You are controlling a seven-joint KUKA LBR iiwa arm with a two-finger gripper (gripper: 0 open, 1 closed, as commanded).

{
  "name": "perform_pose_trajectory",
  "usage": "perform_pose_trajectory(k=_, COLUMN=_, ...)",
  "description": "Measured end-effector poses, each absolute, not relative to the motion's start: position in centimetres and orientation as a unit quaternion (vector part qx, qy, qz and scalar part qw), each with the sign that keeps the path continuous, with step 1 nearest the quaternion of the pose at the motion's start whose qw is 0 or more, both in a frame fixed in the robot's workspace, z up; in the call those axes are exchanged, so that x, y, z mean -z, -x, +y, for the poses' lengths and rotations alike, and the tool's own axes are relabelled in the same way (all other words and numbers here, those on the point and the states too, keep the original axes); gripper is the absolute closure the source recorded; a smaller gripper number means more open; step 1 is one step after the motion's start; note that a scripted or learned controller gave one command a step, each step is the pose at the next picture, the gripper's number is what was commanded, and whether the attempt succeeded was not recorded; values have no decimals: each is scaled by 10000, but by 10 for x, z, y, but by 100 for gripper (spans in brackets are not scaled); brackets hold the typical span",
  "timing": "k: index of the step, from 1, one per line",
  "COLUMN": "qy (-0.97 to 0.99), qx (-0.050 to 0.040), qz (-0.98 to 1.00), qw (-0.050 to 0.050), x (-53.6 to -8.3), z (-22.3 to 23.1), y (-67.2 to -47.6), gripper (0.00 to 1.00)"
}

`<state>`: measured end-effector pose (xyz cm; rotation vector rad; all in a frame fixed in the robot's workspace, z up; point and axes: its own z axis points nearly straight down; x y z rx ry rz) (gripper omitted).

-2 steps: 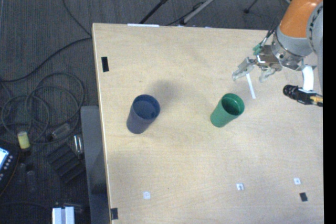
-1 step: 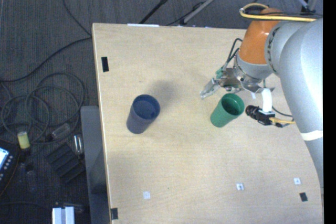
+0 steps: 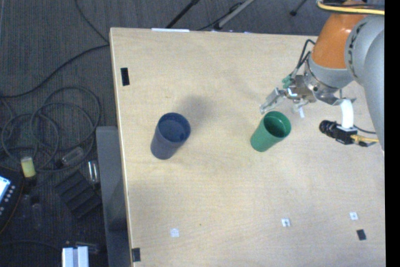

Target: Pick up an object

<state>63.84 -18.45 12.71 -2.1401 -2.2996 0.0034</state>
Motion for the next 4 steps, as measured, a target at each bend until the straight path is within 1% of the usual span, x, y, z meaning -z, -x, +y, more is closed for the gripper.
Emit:
perform_pose_trajectory(k=1, qy=6212, qx=-4, qz=-7836, qw=12, x=-83, z=-154, y=-596, gripper=0)
perform_pose_trajectory(k=2, qy=6216, qx=10, qz=-7834, qw=20, x=-91, z=-153, y=-597, gripper=100)
perform_pose_trajectory(k=3, qy=6394, qx=-12, qz=-7689, qw=-9, x=-227, z=-131, y=-646, gripper=100)
perform_pose_trajectory(k=4, qy=6395, qx=-15, qz=-7688, qw=-8, x=-227, z=-131, y=-646, gripper=0)
